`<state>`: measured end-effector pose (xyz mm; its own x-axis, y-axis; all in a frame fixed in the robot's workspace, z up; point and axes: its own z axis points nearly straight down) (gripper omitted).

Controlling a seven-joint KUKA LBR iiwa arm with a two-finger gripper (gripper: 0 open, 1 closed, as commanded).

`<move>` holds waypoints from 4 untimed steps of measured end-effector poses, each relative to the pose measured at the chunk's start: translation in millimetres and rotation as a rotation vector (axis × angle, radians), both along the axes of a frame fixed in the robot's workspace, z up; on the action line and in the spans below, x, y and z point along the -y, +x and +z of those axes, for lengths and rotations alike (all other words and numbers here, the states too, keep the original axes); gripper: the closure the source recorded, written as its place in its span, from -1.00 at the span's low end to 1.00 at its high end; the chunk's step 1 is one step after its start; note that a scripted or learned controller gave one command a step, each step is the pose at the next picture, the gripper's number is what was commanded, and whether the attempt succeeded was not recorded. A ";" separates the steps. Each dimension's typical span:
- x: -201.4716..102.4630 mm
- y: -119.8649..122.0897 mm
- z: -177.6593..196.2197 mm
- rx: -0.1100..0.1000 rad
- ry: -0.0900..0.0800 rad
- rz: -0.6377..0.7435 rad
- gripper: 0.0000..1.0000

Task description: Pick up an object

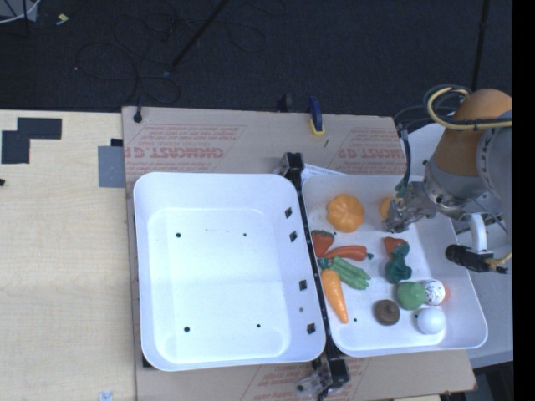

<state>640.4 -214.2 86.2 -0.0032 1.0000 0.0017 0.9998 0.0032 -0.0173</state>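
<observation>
Jaws (401, 215) low over right bin's (468, 328) upper right part, grip state impossible to tell. Just left: orange pumpkin (345, 212). Below: red-and-teal toy (397, 259), green ball (410, 295), white ball (430, 320), brown disc (386, 312), carrot (334, 294), green pod (349, 274).

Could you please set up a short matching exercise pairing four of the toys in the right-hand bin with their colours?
Things:
1. pumpkin
2. ball
3. disc
4. carrot

Descriptions:
A. white, at the bin's near right corner
B. brown, just left of the ball
C. long and orange, close to the divider between the bins
D. round and orange, toward the far side

Pairs: 1-D, 2-A, 3-B, 4-C
</observation>
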 end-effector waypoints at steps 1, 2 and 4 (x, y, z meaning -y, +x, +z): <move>0.0 0.0 0.0 0.000 0.000 0.000 1.00; -0.1 -35.2 74.1 0.012 0.000 -0.006 1.00; -0.8 3.2 62.2 0.015 -0.002 -0.003 1.00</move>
<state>643.7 -213.4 148.4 -0.0006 1.0000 -0.0002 1.0000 0.0006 -0.0023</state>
